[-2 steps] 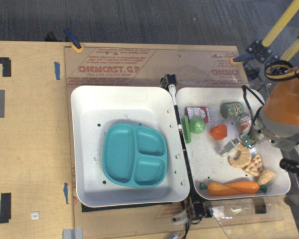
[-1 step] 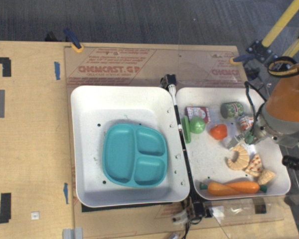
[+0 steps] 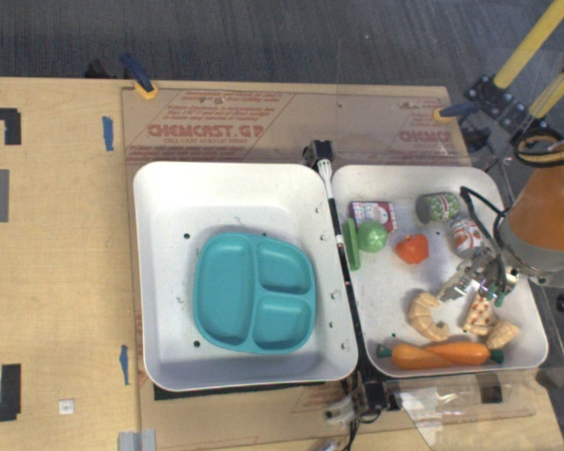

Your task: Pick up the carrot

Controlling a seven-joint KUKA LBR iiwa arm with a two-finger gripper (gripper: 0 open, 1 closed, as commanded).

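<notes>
Claw [image 3: 481, 285] hovers mid-right bin, finger state unclear; carrot [image 3: 442, 353] lies tight along the near wall [image 3: 470, 369], crowded by food.

We see a robotics lab: a plywood bench [image 3: 47, 252] with tape marks, clamped acrylic sheet [image 3: 291, 120], two white bins [image 3: 160, 280].

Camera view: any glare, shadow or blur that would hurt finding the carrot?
Camera view: lighting is even and soft, no hard glare on the right bin; the carrot is sharp against white at the near wall; the end effector looks a little soft and cluttered with cables; the orange band at the right edge is blurred.
</notes>
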